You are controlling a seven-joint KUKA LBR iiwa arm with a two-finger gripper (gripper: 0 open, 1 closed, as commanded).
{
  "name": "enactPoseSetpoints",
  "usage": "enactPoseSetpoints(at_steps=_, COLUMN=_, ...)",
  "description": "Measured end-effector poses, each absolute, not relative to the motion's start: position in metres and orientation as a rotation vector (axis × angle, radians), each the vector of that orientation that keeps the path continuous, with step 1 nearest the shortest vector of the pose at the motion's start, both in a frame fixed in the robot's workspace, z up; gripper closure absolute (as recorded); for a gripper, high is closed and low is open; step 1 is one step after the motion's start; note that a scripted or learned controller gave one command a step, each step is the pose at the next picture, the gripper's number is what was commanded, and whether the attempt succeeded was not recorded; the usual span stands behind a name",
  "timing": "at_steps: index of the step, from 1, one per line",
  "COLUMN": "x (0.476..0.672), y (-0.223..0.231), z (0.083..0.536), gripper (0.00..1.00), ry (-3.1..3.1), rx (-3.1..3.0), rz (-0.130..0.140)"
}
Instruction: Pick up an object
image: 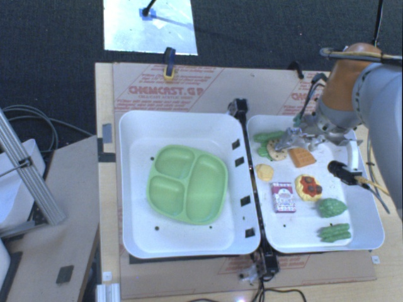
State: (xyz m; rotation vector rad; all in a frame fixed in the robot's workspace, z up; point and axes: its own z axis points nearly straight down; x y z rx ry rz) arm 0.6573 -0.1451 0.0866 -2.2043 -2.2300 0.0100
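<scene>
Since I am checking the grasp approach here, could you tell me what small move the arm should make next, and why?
Probably a short descent. The gripper is at the far end of the right bin, right over the tan cookie-like piece beside the green pea pod, and no item is seen between its fingers. The orange cracker lies close by, so the descent should be straight.

We look down on a dark carpet (56, 36) that fills the top of the view. A shiny metal plate (150, 17) lies on it, with a thin black rod slanting onto it. The wooden bench (189, 83) carries red lettering and a small yellow clamp (169, 65) at its far edge. At the left we see grey cables (38, 121), a slanted metal rail (28, 172) and a brown board (63, 231).
</scene>
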Motion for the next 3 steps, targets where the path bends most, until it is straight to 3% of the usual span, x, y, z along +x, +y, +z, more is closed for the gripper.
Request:
enactPoseSetpoints(at_steps=1, x=0.657, y=-0.146, z=0.099, gripper=1.00, ry=-2.231, rx=-2.216, rz=-0.004)
enactPoseSetpoints(at_steps=2, x=0.657, y=-0.146, z=0.099, gripper=0.00, ry=-2.232, rx=-2.215, rz=-0.003)
enactPoseSetpoints(at_steps=3, x=0.640, y=-0.165, z=0.087, gripper=0.00, ry=-2.225, rx=-2.225, rz=-0.010)
